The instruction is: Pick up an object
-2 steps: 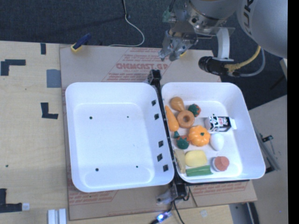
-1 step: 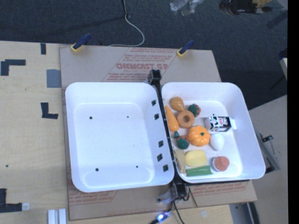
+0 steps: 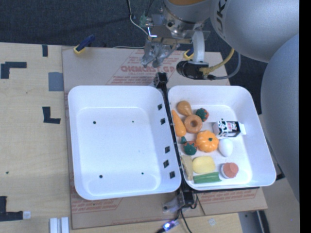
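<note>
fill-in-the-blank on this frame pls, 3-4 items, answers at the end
1. All the toy food lies in the ____ bin as the camera sees it.
2. The doughnut rests directly above the orange ____ in the image.
3. The gripper hangs past the bins' far edge, over the ____ sheet under them.
4. The black-and-white carton lies just above the white ____ in the image.

Answers: right; pumpkin; cardboard; egg
</note>
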Controlling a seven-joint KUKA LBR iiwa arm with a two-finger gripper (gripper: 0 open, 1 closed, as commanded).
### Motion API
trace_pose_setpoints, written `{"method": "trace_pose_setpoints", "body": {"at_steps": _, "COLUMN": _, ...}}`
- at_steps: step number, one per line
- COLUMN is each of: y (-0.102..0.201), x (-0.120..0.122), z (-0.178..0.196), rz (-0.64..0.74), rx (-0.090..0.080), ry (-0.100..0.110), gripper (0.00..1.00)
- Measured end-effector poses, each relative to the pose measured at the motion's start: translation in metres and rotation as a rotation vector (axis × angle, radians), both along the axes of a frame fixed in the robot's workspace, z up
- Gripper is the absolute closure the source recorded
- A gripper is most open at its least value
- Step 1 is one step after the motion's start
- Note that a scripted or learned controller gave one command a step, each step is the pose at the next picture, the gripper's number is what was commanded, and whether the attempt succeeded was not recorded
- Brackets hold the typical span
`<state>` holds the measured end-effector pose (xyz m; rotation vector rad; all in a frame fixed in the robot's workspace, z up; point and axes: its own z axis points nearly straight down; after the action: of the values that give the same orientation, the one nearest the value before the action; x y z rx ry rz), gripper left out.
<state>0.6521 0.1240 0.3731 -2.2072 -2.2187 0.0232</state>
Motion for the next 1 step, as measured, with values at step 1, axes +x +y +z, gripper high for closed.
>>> {"method": "trace_pose_setpoints", "body": {"at_steps": 1, "y": 0.0108, "x": 0.013, "z": 0.1723, "rz": 0.0, "rx": 0.005, "ry": -0.037, "gripper": 1.0}}
